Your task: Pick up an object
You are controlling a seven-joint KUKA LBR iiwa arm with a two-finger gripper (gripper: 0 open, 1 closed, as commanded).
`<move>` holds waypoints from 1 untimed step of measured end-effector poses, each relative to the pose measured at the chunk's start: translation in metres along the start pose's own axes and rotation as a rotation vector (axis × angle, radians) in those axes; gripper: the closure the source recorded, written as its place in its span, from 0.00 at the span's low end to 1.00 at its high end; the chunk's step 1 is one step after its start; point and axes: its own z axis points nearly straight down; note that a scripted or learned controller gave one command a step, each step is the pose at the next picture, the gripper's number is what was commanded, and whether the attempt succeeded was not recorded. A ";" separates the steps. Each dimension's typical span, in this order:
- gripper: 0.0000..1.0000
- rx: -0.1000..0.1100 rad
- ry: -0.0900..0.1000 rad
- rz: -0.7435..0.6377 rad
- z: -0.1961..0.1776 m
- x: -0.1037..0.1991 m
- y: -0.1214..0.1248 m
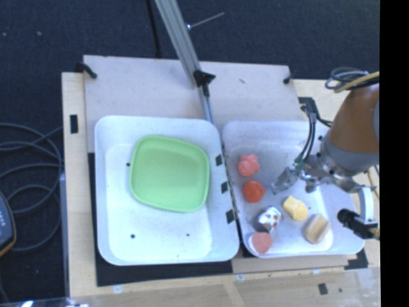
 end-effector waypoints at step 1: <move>0.00 0.000 0.000 0.000 0.055 0.007 0.006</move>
